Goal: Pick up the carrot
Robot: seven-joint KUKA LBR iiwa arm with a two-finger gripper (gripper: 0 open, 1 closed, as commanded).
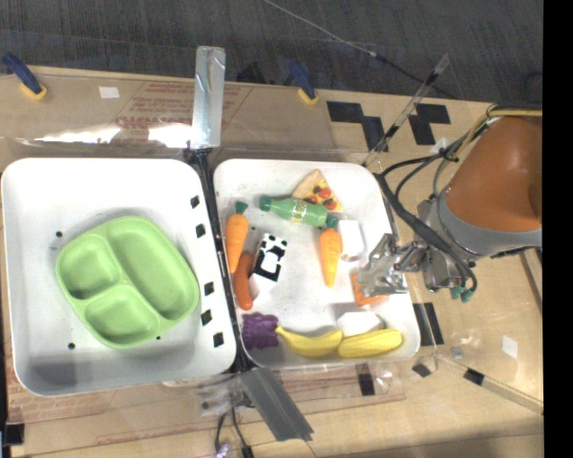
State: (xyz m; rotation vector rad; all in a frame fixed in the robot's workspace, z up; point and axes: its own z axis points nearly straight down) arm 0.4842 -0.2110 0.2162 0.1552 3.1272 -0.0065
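Now, at the bench:
Gripper [377,273]: low at the right bin's [393,208] right wall; whether it is parted or closed cannot be told.
Carrot [330,253]: lying loose in that bin, just left of the gripper.
Neighbours: second carrot [236,239], green bottle [296,209], banana [309,341].
Left bin: green divided plate [124,280].
Progress: nothing lifted; grasp and raise remain, by appearances.

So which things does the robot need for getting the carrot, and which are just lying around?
For the job:
- left carrot, near the right bin's left wall
- middle carrot
- pincer, low over the right bin's right side

Just lying about:
- green bottle
- pizza slice
- banana
- purple grapes
- green plate in the left bin
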